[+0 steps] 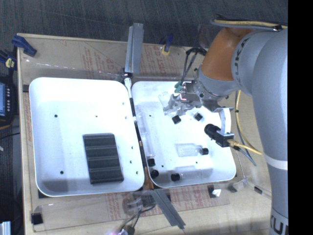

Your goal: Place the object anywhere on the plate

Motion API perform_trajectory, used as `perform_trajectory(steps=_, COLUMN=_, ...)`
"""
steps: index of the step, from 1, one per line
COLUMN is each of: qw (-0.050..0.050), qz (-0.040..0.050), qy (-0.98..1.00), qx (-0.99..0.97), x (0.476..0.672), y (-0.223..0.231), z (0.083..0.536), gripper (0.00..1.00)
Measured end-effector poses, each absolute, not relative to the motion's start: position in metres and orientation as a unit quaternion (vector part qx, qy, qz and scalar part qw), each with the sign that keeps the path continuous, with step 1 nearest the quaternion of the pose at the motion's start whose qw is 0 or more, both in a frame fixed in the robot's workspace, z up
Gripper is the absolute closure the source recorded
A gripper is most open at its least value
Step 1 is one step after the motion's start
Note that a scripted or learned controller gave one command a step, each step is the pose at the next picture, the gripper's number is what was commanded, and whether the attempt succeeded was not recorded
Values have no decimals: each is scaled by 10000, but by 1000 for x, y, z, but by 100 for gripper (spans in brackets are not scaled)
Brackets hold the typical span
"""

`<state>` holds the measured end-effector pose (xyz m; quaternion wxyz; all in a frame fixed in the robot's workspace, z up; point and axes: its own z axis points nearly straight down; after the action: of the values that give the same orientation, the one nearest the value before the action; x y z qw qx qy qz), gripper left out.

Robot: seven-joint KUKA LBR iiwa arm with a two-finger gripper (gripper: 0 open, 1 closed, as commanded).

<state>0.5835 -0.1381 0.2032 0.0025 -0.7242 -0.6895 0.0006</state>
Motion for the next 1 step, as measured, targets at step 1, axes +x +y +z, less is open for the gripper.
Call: perform_trajectory(steps=1, qw=22, qz=12, qy=-7302, qx=-6832, x=512, y=-91, z=214, gripper=100)
